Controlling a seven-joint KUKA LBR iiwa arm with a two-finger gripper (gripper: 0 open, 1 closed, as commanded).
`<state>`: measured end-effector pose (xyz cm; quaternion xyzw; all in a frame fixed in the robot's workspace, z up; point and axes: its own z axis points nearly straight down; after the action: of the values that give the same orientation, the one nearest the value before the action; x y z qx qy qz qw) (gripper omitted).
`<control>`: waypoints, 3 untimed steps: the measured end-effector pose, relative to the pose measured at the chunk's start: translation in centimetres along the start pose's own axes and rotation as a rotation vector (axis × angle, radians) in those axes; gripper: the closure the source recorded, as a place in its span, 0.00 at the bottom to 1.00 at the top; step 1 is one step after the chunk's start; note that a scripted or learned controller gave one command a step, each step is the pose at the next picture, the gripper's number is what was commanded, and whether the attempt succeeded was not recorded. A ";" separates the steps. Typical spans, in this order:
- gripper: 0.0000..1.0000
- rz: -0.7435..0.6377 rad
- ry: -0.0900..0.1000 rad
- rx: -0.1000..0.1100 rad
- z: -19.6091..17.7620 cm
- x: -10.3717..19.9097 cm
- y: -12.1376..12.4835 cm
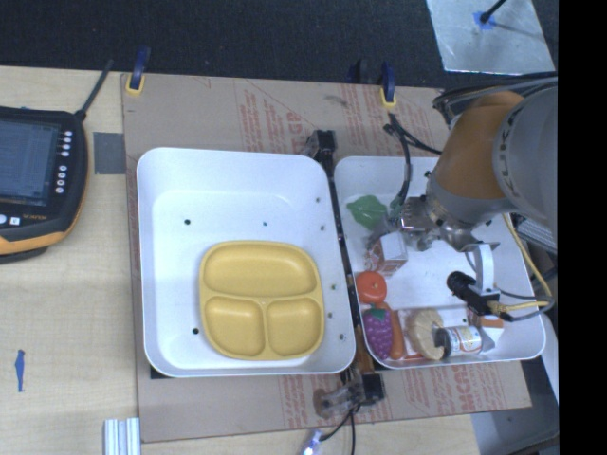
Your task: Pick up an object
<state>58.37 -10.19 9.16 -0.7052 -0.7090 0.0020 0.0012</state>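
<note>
On the table (76,349), two shallow white bins sit side by side on a sheet of brown cardboard (237,121). Inside the left bin (171,188) lies a yellow divided plate (263,299) with three sections. Over the right bin (517,349) the grey and orange arm (484,159) reaches down, and its gripper (410,224) sits low near a small brown and white carton (390,251); whether it is open or closed cannot be told from this angle. Just beside the carton lie a green leafy piece (366,209) toward the back and a red tomato (371,287) toward the front. Along the front wall rest a purple bunch of grapes (378,328), a bread roll (424,333) and a small bottle (467,338). Left of the bins sits a black and orange control tablet (33,180).
</note>
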 end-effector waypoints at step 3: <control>0.00 0.001 0.000 0.001 0.0 0.9 0.4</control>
<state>58.77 -9.29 9.15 -0.7055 -0.7087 0.0021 0.0016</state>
